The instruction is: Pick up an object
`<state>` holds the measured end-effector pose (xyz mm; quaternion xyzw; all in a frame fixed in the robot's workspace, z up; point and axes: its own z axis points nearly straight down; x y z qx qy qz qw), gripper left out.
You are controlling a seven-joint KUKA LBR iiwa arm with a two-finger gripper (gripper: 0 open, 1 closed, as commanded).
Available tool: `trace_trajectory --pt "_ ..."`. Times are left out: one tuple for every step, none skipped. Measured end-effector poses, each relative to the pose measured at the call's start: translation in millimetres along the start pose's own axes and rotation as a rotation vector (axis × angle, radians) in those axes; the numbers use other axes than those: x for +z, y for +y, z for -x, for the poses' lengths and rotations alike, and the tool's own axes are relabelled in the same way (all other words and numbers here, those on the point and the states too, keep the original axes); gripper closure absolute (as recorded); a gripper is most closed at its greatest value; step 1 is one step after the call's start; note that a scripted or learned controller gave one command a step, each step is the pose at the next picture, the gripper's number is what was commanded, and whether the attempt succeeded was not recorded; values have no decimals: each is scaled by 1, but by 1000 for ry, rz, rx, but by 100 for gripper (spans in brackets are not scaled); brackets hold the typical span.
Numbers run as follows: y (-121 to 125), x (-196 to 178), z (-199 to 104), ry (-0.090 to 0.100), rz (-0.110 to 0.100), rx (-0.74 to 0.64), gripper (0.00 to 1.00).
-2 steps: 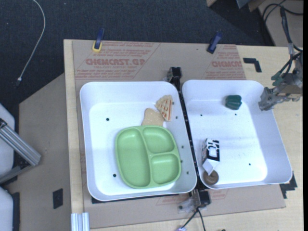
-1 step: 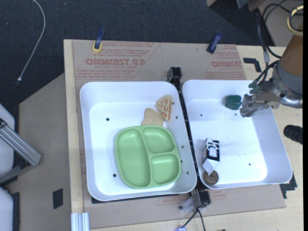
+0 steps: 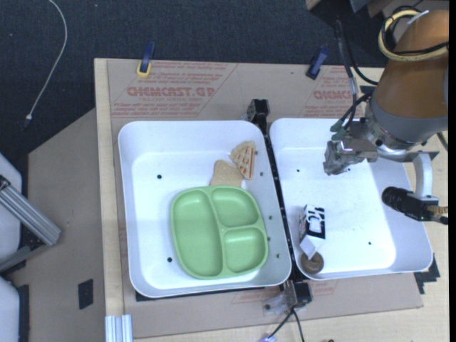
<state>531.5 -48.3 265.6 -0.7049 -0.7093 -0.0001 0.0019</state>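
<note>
Over the right bin point(image 3: 399, 258) I see the gripper point(image 3: 338, 164), whether spread or pinched I cannot tell, black-and-white packet point(image 3: 313, 222) near that bin's front left corner, green divided plate point(image 3: 219, 231) in left bin point(image 3: 139, 191).

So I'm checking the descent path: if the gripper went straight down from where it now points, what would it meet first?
Probably the bare floor of the right bin. The gripper hangs over its upper part, apart from the black-and-white object, though depth is unclear.

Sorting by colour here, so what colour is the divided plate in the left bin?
Light green divided plate, clearest in the camera view.
</note>
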Motion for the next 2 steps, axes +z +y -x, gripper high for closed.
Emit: trace_trajectory --pt "-10 21 -55 0 -2 0 100" --pt "-19 18 -109 0 0 0 100"
